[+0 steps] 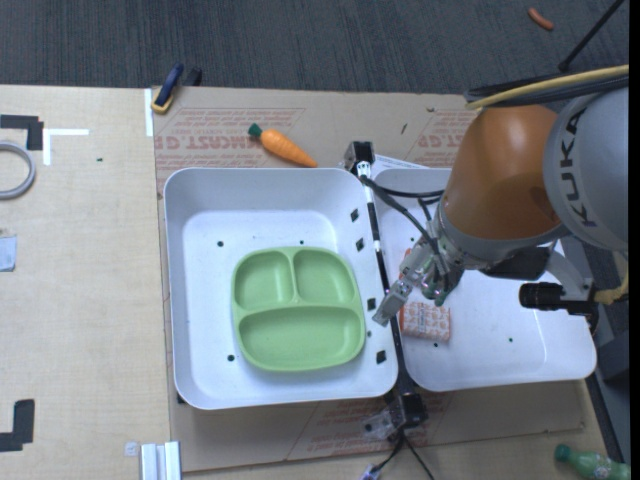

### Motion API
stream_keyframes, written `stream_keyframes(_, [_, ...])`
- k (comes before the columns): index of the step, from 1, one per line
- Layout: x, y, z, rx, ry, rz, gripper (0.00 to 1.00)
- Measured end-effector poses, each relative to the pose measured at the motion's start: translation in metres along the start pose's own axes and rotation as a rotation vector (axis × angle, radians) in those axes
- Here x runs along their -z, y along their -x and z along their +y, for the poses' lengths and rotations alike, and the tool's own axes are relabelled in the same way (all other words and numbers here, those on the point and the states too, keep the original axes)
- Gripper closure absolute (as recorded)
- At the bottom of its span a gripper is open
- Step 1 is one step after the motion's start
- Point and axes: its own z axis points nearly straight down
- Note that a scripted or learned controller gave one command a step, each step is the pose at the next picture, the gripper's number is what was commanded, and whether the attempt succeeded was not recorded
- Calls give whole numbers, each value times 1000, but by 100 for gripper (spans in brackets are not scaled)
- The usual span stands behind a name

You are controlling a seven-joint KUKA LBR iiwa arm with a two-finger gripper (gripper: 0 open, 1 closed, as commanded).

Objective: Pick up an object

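A: Item one, the holdings. What are you listing?

B: I am listing two white bins side by side on the counter (90, 298). The left bin (200, 218) is carrying a green divided plate (297, 309), lying flat near its middle. The right bin (520, 353) is carrying a small patterned packet (427, 322), reddish and white, lying flat just beside the wall it shares with the left bin. Outside the bins, a toy carrot (283, 145) is resting on the cardboard behind the left bin.

A: Item two, your gripper?

B: My gripper (418, 283) is hanging over the near-left part of the right bin, just above and beside the packet. Whether it is open or closed I cannot tell from here; nothing is visibly held.

A: Item three, the step in hand?

B: I am judging this to be the approach, with the packet as the likeliest object. The pick itself is not yet done.

A: Item four, the next move?

B: It is calling for centring over the packet, then a straight descent. The packet is lying flat and thin, and close to the bin wall, so I am expecting a poor bite or a knock against that wall as the main risks.
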Motion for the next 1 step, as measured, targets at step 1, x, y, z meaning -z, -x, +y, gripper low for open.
stream_keyframes(1, [0,0,0,0,0,0,0])
